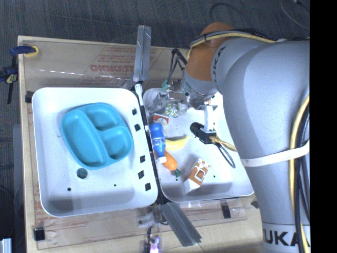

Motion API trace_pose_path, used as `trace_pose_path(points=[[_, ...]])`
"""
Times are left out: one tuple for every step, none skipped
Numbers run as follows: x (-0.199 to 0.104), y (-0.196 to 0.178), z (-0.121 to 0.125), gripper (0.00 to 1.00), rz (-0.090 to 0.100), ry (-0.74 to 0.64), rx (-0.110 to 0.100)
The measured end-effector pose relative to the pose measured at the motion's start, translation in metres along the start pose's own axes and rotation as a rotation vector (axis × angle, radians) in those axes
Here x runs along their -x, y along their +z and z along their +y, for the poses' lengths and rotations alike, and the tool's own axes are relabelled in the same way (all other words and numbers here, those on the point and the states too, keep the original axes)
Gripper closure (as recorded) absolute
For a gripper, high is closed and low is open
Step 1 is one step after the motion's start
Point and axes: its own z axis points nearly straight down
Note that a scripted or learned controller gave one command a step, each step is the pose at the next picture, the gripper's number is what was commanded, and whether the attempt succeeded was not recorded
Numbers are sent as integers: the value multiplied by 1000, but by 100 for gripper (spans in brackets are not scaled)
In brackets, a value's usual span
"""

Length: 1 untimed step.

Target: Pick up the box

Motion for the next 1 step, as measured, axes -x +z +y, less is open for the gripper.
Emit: trace_pose_path(points=[[2,-12,-1,100,-4,-4,-6]])
